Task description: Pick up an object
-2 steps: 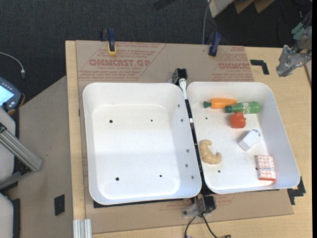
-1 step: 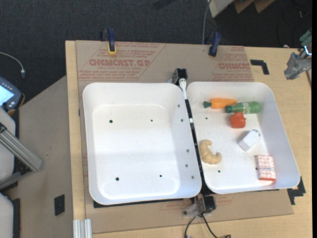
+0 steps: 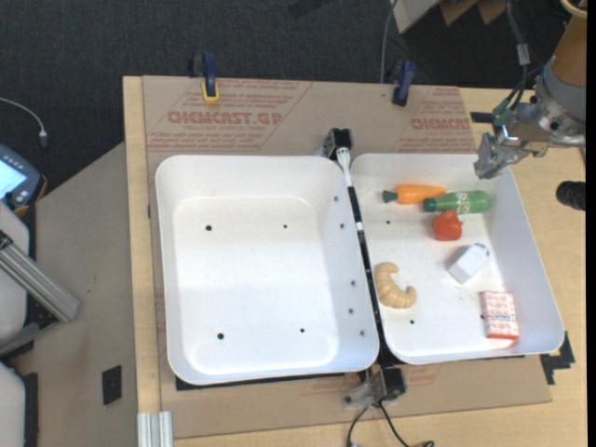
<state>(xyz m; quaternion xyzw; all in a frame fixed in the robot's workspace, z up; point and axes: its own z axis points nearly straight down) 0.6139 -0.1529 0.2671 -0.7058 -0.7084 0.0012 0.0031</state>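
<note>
Over on the far left, the left bin [image 3: 251, 268] sits on the counter [image 3: 279, 110] w/ just its white floor and a few dark dots showing, so no action on that side. Moving right across the divider, the right bin [image 3: 540, 277] carries all the candidates: croissant [image 3: 395, 285] near the divider at the front, carrot [image 3: 418, 194] up at the back, green bottle [image 3: 458, 202] lying on its side just beside the carrot, red pepper [image 3: 447, 225] touching or nearly touching the bottle from below, white block [image 3: 468, 263] mid-bin, and the pink box [image 3: 500, 315] down by the front right corner.

Further right again, the gripper [image 3: 492, 159] hangs above the bin's back right rim, near the bottle's cap end but apart from it. Jaws: can't tell if wide or narrow from this angle, too small and dark. Nothing visible between them.

Progress, by my read: early days. Every object lies flat in the bin, none lifted. Left to do: drop onto a target, prob. the bottle or pepper as nearest, close up, and raise it clear.
</note>
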